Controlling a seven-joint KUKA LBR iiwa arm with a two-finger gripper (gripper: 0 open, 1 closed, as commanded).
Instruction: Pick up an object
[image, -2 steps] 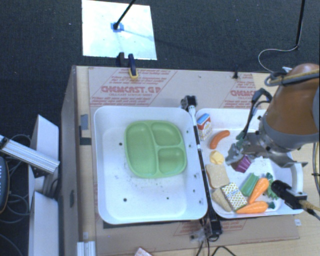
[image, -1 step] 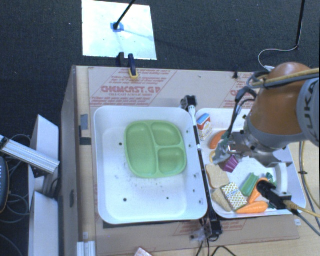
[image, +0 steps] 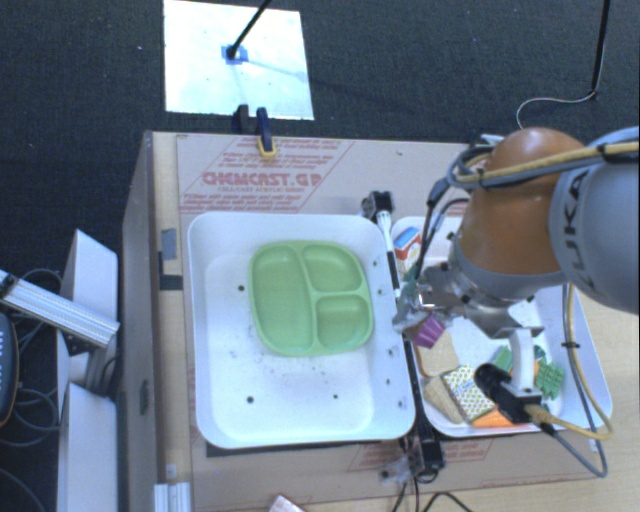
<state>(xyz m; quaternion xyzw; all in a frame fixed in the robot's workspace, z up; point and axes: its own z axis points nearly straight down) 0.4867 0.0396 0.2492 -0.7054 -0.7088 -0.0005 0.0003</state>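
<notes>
The right bin (image: 590, 385) holds several small objects: a purple piece (image: 430, 329), a tan flat piece (image: 441, 357), a patterned square (image: 466, 387), an orange piece (image: 493, 420), a green toy (image: 549, 378) and a white upright piece (image: 521, 357). My gripper (image: 418, 308) hangs over the left edge of this bin, right above the purple piece and next to the divider between the bins. The orange wrist band and grey arm hide much of the bin's far part. A blue and red item (image: 406, 240) peeks out near the far left corner.
The left bin (image: 222, 400) carries a light green divided plate (image: 308, 298) in its far half. A black clamp bar (image: 397, 300) runs between the two bins. Cables loop around the wrist. A black fitting (image: 500, 390) sticks out over the near part of the right bin.
</notes>
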